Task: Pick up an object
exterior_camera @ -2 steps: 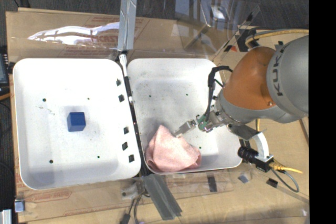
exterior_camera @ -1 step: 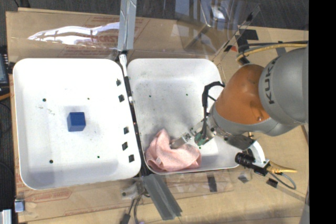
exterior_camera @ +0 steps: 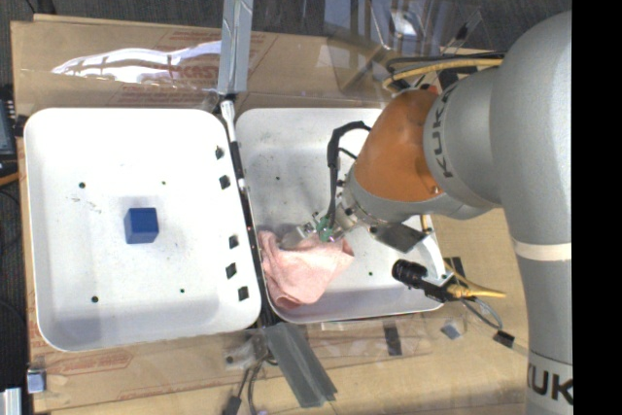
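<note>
A crumpled pink cloth (exterior_camera: 301, 272) lies at the right bin's (exterior_camera: 292, 136) front-left corner, against its near wall. The fingers (exterior_camera: 326, 228) sit at its top edge; their opening cannot be told. Soft folds may slip free. A blue cube (exterior_camera: 142, 224) rests mid left bin (exterior_camera: 58, 151).

It looked like a robotics lab. A grey industrial arm (exterior_camera: 505, 151) reached over two white bins (exterior_camera: 58, 306) on a cardboard-covered bench (exterior_camera: 117, 63), with taped joints and loose cables (exterior_camera: 340, 146).

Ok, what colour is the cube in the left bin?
Blue; the cube shows plainly in the camera view.
</note>
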